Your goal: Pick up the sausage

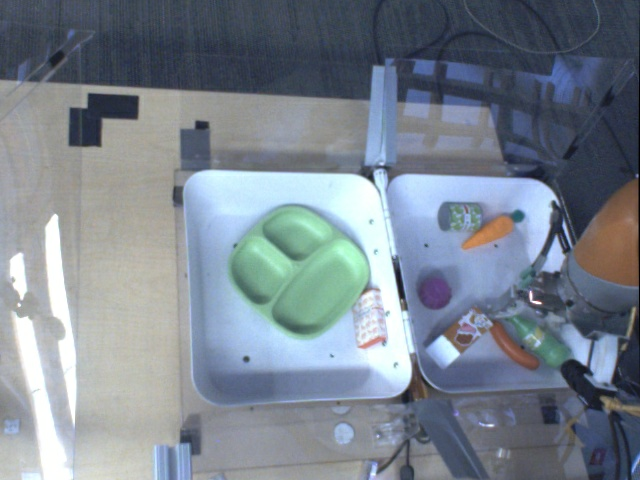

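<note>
The sausage (pixel 514 347), a short red-orange link, lies slantwise near the front of the right bin (pixel 420 268). It is wedged between a brown-and-white carton (pixel 458 336) on its left and a green bottle (pixel 541 343) on its right. My gripper (pixel 530 298) hangs low just above and behind the sausage, at the bottle's upper end, under the grey wrist with the orange band (pixel 608 238). Nothing can be seen held in it.
Also in the right bin are a purple ball (pixel 434 291), a carrot (pixel 489 230) and a small green can (pixel 459 216). The left bin (pixel 215 358) holds a green divided plate (pixel 299 270) and a red-and-white packet (pixel 370 319) by the dividing wall.
</note>
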Available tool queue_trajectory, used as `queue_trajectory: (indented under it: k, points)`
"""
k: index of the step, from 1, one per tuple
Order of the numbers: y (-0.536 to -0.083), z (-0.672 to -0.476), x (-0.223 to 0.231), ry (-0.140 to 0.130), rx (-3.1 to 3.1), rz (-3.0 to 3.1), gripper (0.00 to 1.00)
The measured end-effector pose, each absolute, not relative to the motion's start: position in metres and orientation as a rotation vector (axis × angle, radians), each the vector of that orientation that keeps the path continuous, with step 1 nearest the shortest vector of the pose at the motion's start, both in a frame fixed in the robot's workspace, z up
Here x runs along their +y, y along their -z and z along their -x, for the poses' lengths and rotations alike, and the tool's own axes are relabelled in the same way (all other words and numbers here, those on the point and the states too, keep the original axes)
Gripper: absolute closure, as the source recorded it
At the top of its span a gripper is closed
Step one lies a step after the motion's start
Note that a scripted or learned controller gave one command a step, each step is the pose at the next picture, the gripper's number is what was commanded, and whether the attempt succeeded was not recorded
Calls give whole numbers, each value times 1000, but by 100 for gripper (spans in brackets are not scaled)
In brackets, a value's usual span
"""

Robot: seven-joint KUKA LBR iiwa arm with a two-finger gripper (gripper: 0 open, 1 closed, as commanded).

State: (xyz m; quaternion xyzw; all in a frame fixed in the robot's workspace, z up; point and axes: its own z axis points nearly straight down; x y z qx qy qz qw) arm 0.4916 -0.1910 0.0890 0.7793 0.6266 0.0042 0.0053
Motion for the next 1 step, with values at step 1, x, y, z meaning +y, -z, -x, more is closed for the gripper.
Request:
queue_trajectory:
  k: [1]
  points:
    - [-101, -495, -189, -24, 1964, -2433, 100]
